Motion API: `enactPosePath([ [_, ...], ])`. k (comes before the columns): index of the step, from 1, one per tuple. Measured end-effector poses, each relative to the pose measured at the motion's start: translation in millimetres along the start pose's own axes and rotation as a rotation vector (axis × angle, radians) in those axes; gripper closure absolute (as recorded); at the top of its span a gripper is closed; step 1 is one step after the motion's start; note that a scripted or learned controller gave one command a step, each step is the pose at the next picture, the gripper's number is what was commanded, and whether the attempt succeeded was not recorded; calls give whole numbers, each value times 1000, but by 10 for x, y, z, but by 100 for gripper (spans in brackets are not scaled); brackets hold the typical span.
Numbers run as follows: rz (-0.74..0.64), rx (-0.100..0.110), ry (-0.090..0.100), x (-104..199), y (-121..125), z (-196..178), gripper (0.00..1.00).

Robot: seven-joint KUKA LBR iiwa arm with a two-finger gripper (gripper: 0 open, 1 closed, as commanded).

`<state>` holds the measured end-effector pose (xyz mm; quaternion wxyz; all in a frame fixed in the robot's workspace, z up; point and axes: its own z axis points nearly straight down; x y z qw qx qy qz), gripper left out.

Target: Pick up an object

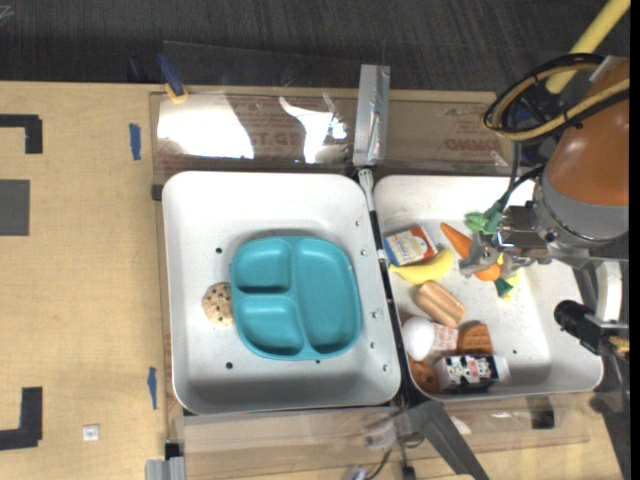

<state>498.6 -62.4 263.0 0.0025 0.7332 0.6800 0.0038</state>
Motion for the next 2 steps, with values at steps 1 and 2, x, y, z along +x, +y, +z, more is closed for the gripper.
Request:
enactPosePath([
  [1, -97, 5, -3, 265, -52, -185, 100],
  [2, -98, 3, -4, 266, -42, -281, 100],
])
